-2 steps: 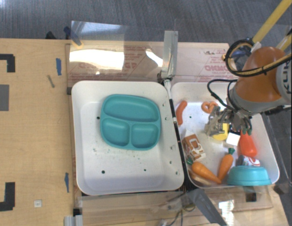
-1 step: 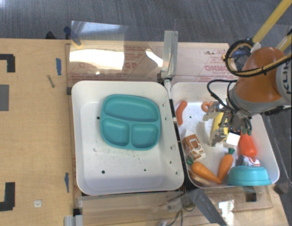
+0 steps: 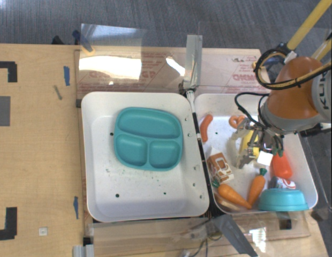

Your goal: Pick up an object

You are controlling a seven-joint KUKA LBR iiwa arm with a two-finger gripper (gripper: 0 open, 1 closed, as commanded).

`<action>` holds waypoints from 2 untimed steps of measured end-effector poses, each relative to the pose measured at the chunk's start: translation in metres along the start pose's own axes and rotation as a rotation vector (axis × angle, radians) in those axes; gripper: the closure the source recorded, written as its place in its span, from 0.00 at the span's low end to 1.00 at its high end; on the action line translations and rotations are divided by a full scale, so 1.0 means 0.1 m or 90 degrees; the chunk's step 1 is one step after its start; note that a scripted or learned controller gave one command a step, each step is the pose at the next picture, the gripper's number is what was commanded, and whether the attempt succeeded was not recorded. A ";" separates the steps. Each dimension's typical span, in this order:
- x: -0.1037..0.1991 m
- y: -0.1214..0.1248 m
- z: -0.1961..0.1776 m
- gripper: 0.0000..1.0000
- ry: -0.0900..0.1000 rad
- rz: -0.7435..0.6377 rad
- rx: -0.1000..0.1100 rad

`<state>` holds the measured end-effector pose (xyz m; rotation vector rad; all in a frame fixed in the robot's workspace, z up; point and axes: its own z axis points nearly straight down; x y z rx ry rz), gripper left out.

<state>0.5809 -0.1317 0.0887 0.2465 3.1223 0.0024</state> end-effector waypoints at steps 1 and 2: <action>-0.04 0.01 -0.12 1.00 -0.008 -0.001 0.000; -0.04 0.01 -0.11 0.00 -0.007 -0.001 0.000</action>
